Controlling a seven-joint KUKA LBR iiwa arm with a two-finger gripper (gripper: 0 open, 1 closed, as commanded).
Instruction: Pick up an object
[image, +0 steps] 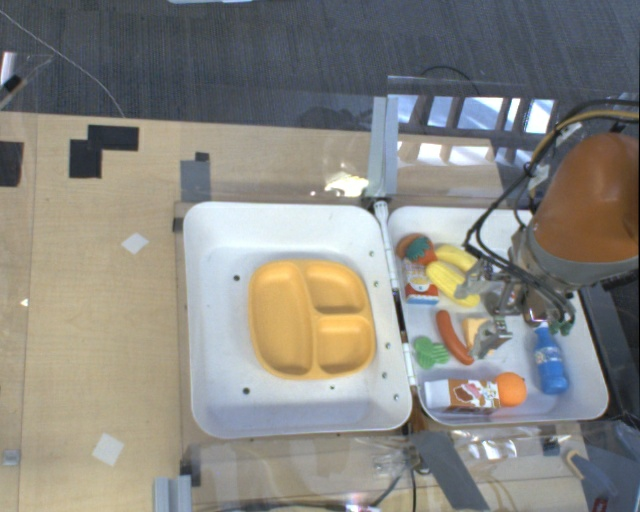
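The arm (590, 205) enters from the right edge of the frame, its orange band sitting over the upper right of the right bin (590, 395). The gripper (492, 318) hangs low in the middle of that bin. Whether its fingers are open or closed cannot be told; nothing is visibly held between them.

Contents of the right bin, from upper left downward:
- a red and green round item (413, 247) in the upper left corner
- a yellow banana (450, 272) just right of it, partly under the wrist cables
- a small red and white carton (421, 291) below the round item
- a red sausage (453, 336) lying at a slant, just left of the gripper
- a green piece (431, 351) touching the sausage's lower left side
- a blue bottle (549, 362) at lower right, close to the gripper
- a brown and white box (469, 393) along the lower wall, with an orange ball (510, 390) touching its right end

The sausage, banana and bottle crowd the gripper on three sides.

The left bin (215, 300) fills the centre of the frame and holds a yellow divided tray (311, 318) with three compartments
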